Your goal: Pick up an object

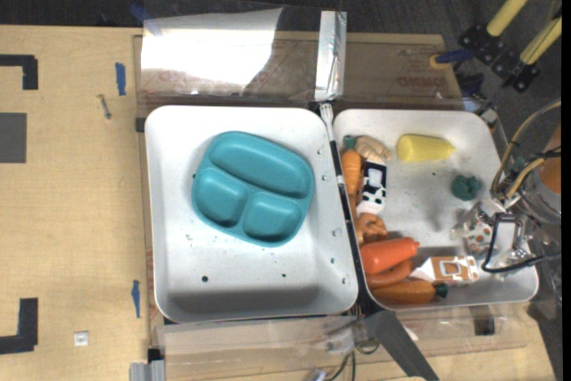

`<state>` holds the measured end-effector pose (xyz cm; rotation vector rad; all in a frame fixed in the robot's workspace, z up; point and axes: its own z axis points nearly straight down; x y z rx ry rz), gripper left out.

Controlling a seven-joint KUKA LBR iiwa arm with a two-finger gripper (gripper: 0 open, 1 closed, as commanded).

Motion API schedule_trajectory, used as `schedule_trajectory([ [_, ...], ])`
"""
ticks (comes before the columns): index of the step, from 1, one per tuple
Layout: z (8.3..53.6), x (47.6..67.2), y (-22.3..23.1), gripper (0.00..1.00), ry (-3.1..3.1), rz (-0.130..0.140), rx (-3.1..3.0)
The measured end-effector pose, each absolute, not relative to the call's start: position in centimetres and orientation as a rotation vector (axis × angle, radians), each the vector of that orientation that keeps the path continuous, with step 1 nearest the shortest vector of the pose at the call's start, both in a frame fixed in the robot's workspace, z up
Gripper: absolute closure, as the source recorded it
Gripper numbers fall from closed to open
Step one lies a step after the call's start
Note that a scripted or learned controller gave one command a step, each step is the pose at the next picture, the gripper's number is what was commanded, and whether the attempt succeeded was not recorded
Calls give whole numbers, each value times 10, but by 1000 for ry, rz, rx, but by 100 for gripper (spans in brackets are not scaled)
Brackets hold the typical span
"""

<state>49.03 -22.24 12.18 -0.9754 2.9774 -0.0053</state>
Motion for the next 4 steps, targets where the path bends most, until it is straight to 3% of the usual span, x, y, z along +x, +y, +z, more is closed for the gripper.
schedule_trajectory([
  [1, 139, 543, -223, 0, 2905, -4, -1174],
  [2, 93, 486, -222, 0, 2818, 3, -1382],
  [3, 135, 486, -223, 0, 2780, -8, -1445],
  [4, 147, 547, -222, 0, 2673, -4, -1636],
])
